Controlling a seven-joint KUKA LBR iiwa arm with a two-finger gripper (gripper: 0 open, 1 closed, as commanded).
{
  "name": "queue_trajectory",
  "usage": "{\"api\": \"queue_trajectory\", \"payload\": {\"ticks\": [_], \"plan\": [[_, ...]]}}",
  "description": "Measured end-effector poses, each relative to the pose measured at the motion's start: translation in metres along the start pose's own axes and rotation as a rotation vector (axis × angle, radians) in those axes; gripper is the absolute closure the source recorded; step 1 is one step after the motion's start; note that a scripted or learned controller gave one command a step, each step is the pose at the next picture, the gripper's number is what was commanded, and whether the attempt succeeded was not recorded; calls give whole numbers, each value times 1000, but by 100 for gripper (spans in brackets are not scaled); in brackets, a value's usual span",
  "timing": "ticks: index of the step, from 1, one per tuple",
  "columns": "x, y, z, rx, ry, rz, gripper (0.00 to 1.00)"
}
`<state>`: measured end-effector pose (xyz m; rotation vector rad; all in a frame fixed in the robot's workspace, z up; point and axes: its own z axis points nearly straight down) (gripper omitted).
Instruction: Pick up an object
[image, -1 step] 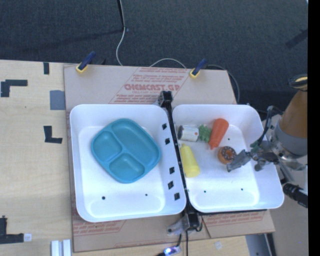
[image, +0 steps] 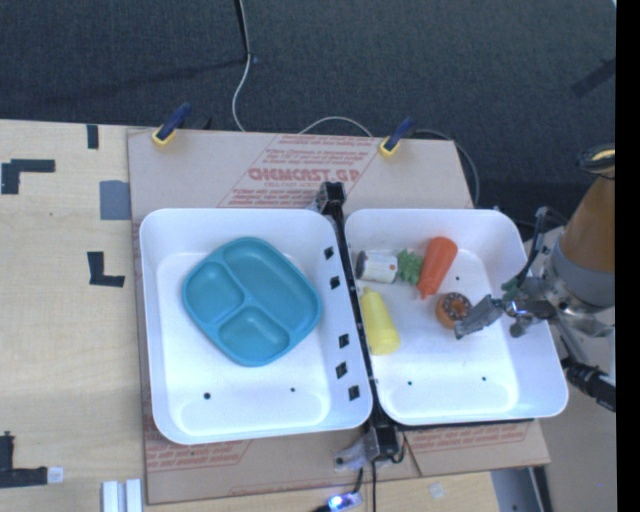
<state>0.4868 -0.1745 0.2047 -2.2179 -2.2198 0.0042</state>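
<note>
White right bin (image: 500, 395) holds carrot (image: 437, 264), yellow piece (image: 379, 322), round brown item (image: 451, 308); tool (image: 478, 318) just beside it, grip probably unmade, spread or pinched unclear, pick pending

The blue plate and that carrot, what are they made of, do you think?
The blue plate looks like moulded plastic: one even teal colour, matte, with three pressed-in compartments. The carrot seems to be a toy, probably plastic or rubber: uniformly bright orange and smooth, with a green tuft at one end. I can't tell which.
</note>
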Motion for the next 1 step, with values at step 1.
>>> {"api": "queue_trajectory", "payload": {"ticks": [1], "plan": [[-2,1,45,4,1,0,0]]}}
